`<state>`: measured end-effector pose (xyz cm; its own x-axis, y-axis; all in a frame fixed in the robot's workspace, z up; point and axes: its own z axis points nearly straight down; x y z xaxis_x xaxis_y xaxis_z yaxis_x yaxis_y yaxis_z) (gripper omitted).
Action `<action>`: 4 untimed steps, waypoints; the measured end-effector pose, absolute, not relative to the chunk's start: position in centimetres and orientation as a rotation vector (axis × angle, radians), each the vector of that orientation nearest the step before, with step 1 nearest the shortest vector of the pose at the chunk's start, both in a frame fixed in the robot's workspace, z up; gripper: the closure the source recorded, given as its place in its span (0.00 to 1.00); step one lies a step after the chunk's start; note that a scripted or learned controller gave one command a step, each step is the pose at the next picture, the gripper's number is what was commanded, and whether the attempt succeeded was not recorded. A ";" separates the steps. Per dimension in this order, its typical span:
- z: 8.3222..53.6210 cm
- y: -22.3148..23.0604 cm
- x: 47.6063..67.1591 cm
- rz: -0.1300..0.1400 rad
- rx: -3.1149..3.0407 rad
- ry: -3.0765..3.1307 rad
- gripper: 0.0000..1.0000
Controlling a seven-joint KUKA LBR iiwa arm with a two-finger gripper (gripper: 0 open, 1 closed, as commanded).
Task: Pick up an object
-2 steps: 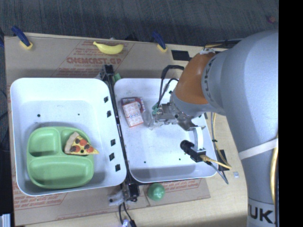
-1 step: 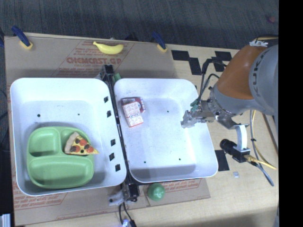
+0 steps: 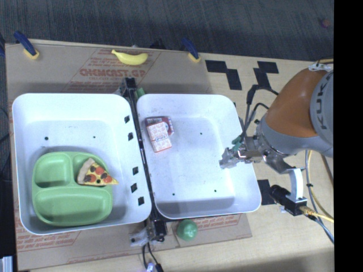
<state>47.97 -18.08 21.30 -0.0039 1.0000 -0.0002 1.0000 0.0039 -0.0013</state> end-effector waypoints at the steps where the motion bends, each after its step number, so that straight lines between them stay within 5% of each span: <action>1: 9.2 -21.1 47.7 0.001 -2.215 -2.226 1.00; 2: 9.2 -19.1 49.6 0.002 -2.212 -2.229 1.00; 3: 20.2 -21.2 47.7 0.000 -2.219 -2.227 1.00; 4: 9.7 -21.0 47.6 0.003 -2.210 -2.225 1.00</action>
